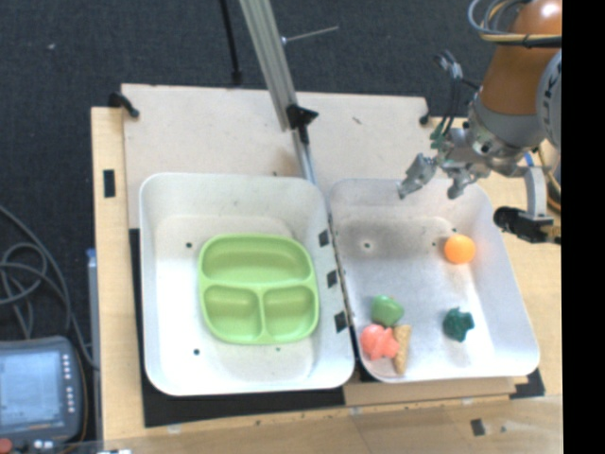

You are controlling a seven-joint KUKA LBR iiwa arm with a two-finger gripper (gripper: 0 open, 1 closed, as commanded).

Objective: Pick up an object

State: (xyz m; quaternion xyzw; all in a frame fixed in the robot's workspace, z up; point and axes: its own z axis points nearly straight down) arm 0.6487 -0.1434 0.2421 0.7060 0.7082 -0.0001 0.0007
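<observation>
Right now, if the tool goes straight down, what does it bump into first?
Probably just the bare floor of the right bin. The tool hangs over its far end; the orange ball sits nearer. Depth is unclear.

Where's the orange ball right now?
The orange ball lies in the right bin, near its right wall, just below the open pincer.

Pale wooden bench (217,126), dark floor around. Two shallow white bins side by side on top, edges touching at middle. Left bin (170,216) carrying green divided plate (257,288). Right bin (501,291) carrying orange ball (459,250), green lump (386,309), dark green piece (458,323), pink toy (377,341) touching tan cone (404,346). Slanted metal post (269,50) rising from bench behind bins.
</observation>
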